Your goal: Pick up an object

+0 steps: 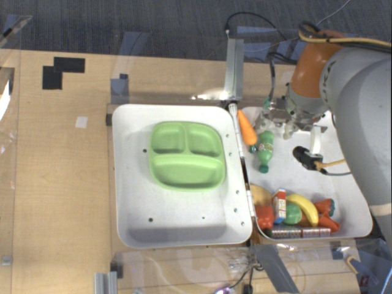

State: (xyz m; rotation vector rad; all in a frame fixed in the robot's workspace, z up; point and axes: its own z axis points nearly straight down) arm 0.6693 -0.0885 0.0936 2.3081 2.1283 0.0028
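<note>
Single fixed view, mounted above my counter (55,182) and looking down on it at a slant. The far side of the counter lies toward the top of the frame, where dark floor (122,11) runs behind it; the near edge lies along the bottom. Both white bins fall inside the frame: the left bin (131,225) near the centre, the right bin (349,182) toward the right edge. My arm (361,103) enters from the right, large in the frame, and covers part of the right bin. The distance is moderate, wide enough to take in both bins whole.
</note>
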